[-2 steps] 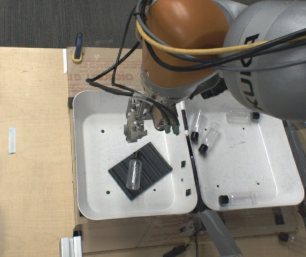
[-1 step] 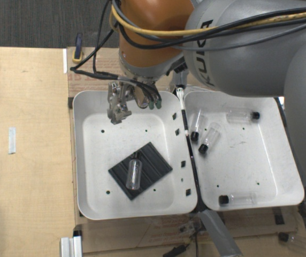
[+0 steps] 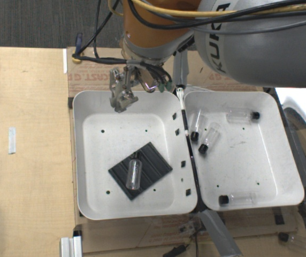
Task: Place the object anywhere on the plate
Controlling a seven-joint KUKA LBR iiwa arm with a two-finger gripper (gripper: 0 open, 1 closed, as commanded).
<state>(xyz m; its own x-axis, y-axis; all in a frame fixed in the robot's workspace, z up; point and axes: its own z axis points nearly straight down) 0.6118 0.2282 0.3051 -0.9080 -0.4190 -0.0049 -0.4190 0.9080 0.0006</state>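
Note:
A clear plastic vial (image 3: 134, 174) lies on the black ribbed plate (image 3: 152, 159), which sits tilted in the left bin (image 3: 89, 159). My gripper (image 3: 122, 99) hangs over the far edge of the left bin, well above and behind the plate, and I see nothing between its fingers. Several more clear vials with black caps rest in the right bin (image 3: 281, 159): two close together (image 3: 204, 133) near its left wall, one (image 3: 242, 116) at the far side, one (image 3: 237, 199) at the near side.
The grey arm with its orange band (image 3: 158, 15) and yellow and black cables fills the top of the view. A cardboard sheet (image 3: 89, 71) lies behind the bins. To the left is a tan bench top (image 3: 24, 143) with small items.

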